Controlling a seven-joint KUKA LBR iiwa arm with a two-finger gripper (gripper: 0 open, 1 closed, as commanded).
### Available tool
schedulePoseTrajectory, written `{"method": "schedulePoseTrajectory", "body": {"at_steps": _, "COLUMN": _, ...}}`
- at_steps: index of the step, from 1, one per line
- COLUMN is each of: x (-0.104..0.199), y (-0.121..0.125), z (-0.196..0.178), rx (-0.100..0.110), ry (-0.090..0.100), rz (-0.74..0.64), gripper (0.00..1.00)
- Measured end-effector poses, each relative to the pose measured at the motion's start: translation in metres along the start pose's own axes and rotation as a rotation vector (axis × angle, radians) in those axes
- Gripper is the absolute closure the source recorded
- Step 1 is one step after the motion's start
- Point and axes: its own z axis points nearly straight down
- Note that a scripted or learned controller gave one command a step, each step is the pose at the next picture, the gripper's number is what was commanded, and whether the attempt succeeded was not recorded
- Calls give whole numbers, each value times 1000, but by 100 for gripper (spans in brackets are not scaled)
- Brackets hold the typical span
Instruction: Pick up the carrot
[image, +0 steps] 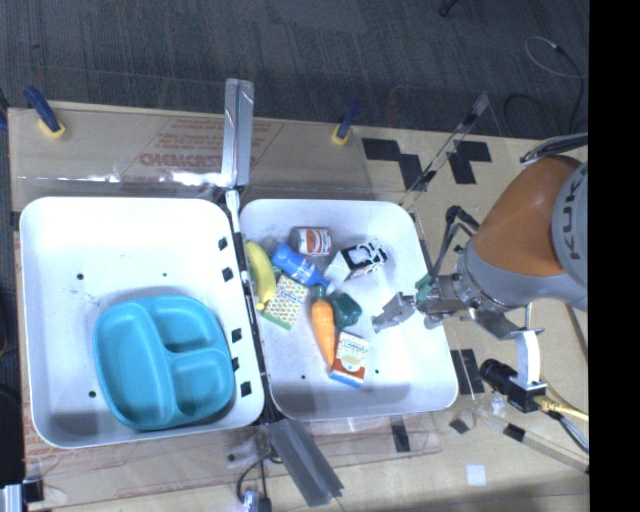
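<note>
An orange carrot (323, 332) lies lengthwise in the middle of the right bin (420, 385), between a dark green item (346, 308) and a small orange and white carton (350, 360). My gripper (398, 311) hangs at the bin's right side, a hand's width to the right of the carrot and apart from it. Nothing shows between its fingers.
The right bin also holds a yellow banana (261, 272), a blue bottle (297, 265), a red and white can (312, 242), a black and white item (364, 257) and a patterned packet (286, 301). A blue divided plate (165, 360) lies in the left bin (50, 240).
</note>
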Motion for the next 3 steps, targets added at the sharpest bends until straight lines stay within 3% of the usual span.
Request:
{"method": "schedulePoseTrajectory", "body": {"at_steps": 1, "x": 44, "y": 13, "z": 101, "rx": 2, "ry": 1, "rz": 181, "gripper": 0}}
{"method": "schedulePoseTrajectory", "body": {"at_steps": 2, "x": 80, "y": 7, "z": 110, "rx": 1, "ry": 2, "rz": 277, "gripper": 0}}
{"method": "schedulePoseTrajectory", "body": {"at_steps": 3, "x": 80, "y": 7, "z": 100, "rx": 3, "ry": 2, "rz": 274, "gripper": 100}}
